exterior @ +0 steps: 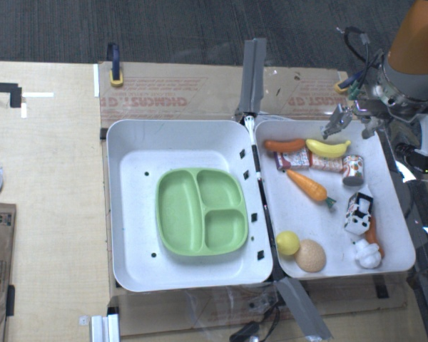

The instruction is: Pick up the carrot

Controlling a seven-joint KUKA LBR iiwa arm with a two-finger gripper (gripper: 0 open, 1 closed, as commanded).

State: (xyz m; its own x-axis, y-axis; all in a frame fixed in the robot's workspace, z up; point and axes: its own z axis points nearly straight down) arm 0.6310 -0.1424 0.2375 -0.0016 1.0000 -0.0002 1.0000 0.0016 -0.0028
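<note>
The carrot (307, 184) is orange with a small green stem end. It lies on a diagonal in the middle of the right bin (398, 219), stem pointing to the lower right. My gripper (352, 125) hovers over the bin's far edge, up and to the right of the carrot and just above a banana (328, 147). Its fingers (335, 126) are spread open with nothing between them. The carrot lies apart from the gripper.
Around the carrot lie a red sausage (284, 145), a wrapped bar (311, 162), a small can (352, 169), a black-and-white cow toy (359, 213), a lemon (287, 243) and a tan egg shape (311, 256). The left bin (125, 191) holds a green divided plate (202, 211).
</note>
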